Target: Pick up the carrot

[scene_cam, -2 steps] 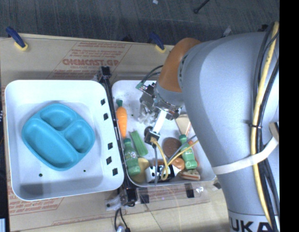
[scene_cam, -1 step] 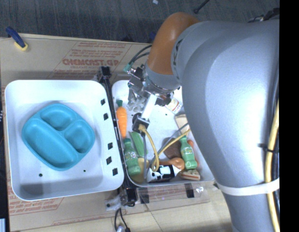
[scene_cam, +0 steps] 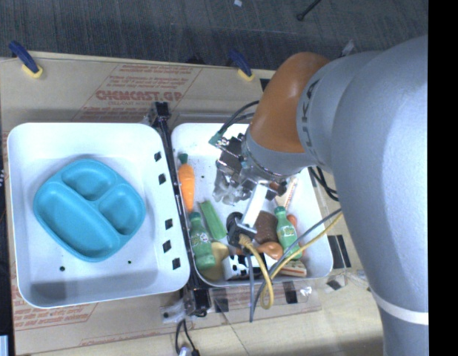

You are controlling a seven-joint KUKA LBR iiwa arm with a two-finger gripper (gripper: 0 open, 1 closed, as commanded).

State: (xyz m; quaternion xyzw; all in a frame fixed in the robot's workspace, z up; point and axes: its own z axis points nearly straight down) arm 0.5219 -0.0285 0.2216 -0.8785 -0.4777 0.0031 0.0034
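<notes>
While the grey arm (scene_cam: 362, 124) reaches in from the right, its orange band (scene_cam: 284, 102) sits above the wrist over the right bin (scene_cam: 203, 136). The gripper (scene_cam: 227, 190) hangs above the middle of that bin, beside the carrot and apart from it; whether its claw is apart or together cannot be told at this angle, and nothing is seen between its tips.

The carrot (scene_cam: 187, 185) lies against the left wall of the right bin, lengthwise along the wall, with its green top toward the far end. Just nearer the camera lie a green bottle (scene_cam: 200, 242) and a flat green stick-shaped item (scene_cam: 211, 220), side by side. Toward the near right corner of the same bin are a dark brown bottle-like item (scene_cam: 267, 225), a second green bottle with an orange cap (scene_cam: 286, 229), and a black-spotted white block (scene_cam: 241, 267); several of these touch or overlap. Yellow and dark cables (scene_cam: 267, 273) trail from the arm across the near rim.

The left bin (scene_cam: 21, 199) holds a blue three-compartment tray (scene_cam: 88, 208), set at a slant. Both bins rest on a brown cardboard sheet (scene_cam: 133, 87) held by blue clamps (scene_cam: 25, 59).
</notes>
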